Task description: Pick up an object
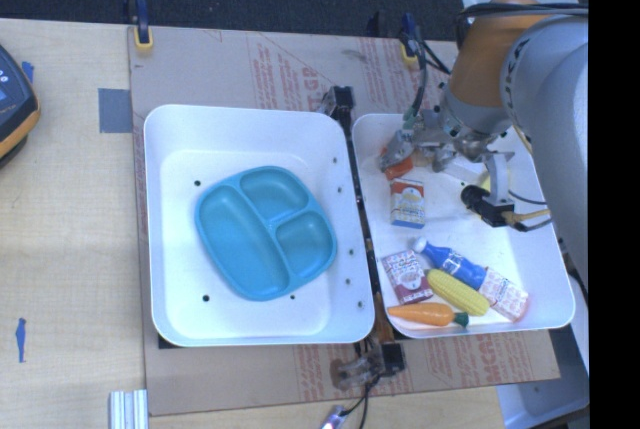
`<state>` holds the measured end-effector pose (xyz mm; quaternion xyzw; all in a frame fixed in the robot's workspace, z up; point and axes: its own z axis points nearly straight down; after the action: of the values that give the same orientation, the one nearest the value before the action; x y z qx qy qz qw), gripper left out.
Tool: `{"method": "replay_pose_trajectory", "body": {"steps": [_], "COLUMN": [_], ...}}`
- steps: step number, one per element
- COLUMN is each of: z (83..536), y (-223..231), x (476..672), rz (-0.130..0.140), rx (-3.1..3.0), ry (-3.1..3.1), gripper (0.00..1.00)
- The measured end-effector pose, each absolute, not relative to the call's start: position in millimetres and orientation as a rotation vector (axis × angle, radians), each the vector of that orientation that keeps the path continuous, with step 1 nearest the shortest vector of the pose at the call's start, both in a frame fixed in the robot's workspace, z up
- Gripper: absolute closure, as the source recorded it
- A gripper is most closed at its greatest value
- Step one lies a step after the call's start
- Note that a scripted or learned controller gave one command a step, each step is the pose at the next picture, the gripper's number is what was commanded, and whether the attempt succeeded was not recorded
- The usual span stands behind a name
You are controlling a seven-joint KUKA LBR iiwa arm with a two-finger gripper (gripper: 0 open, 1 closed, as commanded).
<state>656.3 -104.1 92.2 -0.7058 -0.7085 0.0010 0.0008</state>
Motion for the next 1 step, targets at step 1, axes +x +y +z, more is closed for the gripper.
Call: {"method": "replay_pose_trajectory", "body": {"steps": [1], "z": [91.9], "y": [-95.4], "x": [656.1], "rz": [0.005], "rx": [-2.214], "ry": [-2.224], "gripper": [0.00]}}
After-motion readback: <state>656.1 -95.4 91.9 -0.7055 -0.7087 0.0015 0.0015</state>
